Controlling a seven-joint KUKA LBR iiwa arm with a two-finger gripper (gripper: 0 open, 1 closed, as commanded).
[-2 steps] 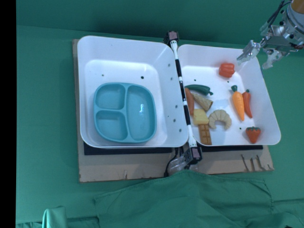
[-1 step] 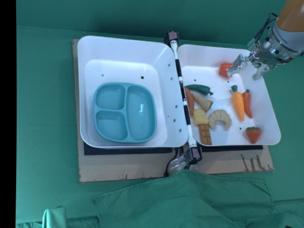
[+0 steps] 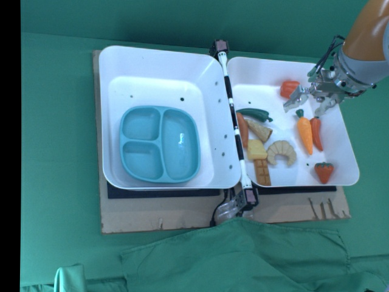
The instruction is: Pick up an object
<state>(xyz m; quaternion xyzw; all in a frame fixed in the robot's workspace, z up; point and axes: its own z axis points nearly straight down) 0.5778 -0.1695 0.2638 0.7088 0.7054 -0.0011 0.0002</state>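
My gripper [image 3: 309, 102] hovers open over the back right part of the right bin [image 3: 346, 163], nothing between its fingers. Just below it lie an orange carrot [image 3: 304, 132] and a darker red-orange carrot [image 3: 316, 132], side by side. A red-orange pepper [image 3: 289, 88] lies just left of the gripper. Further left in the bin are a green chilli [image 3: 255, 114], a sausage [image 3: 242, 129], a tan wedge [image 3: 260, 130], a yellow block [image 3: 256, 150], a croissant [image 3: 282, 153] and a waffle piece [image 3: 262, 172]. A strawberry [image 3: 324, 171] sits at the front right corner.
The left bin [image 3: 158, 66] holds a light blue divided plate [image 3: 159, 143]. A black-and-white hinged bar [image 3: 232, 114] runs between the bins. Green cloth [image 3: 243, 254] is bunched in front of the bench.
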